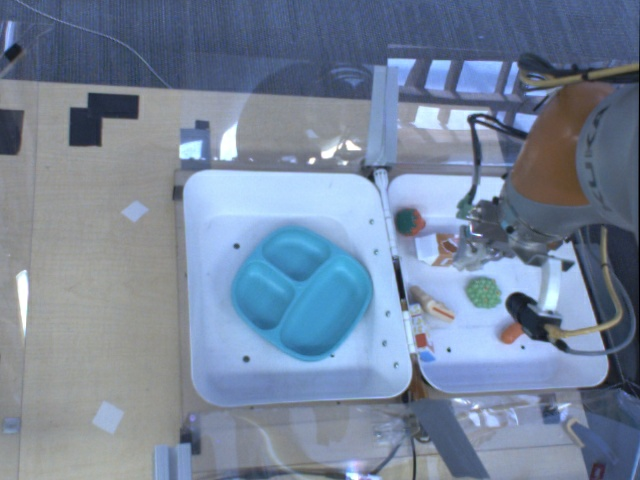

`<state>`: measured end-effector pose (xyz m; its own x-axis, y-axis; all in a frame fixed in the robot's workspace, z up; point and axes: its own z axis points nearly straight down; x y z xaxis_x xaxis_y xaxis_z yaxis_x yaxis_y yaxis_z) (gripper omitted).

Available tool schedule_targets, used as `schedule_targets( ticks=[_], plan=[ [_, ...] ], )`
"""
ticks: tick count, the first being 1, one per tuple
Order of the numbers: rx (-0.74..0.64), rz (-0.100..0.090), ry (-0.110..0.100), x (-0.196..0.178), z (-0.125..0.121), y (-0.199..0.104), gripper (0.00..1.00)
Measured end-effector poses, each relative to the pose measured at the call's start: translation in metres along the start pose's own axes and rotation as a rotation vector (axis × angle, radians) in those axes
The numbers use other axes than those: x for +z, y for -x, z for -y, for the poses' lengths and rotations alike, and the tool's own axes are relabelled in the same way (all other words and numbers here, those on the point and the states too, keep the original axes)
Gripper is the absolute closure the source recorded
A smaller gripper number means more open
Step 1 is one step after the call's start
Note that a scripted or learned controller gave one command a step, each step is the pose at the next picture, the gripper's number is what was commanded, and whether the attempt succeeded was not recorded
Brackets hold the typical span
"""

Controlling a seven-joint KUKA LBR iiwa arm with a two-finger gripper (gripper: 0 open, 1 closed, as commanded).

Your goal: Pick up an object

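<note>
Two shallow white bins are seen side by side on the bench. The left bin (200, 298) holds a blue divided plate (302, 291) with three compartments, set at a slant near the bin's middle. The right bin (590, 368) holds several small objects and is entered from the right by the grey arm (610, 158), whose orange band (555, 153) is seen above the wrist.

The gripper (470, 253) is positioned low over the upper middle of the right bin, just beside a white and orange piece (432, 249) lying to its left. Whether anything is held cannot be told (the tips are blurred against the white floor and the wrist hardware), and nothing is clearly seen clamped.

A round red and green object (407, 221) rests near the bin's upper left corner, close to the dividing wall. A green bumpy ball (483, 292) lies near the bin's middle, below the gripper and apart from it. A hot-dog-shaped toy (434, 307) lies to the left of the green ball, near the wall between the bins. A small orange object (512, 334) sits toward the lower right, touching or just beside a black cable fitting (530, 315) that hangs from the arm
</note>
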<state>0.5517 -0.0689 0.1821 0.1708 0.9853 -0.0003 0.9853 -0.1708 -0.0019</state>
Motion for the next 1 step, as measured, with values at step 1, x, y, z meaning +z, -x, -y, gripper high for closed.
schedule_targets(
  ticks=[1],
  plan=[
    [0.297,0.0,0.0,-0.0004,-0.0246,0.0068,1.0]
  ],
)
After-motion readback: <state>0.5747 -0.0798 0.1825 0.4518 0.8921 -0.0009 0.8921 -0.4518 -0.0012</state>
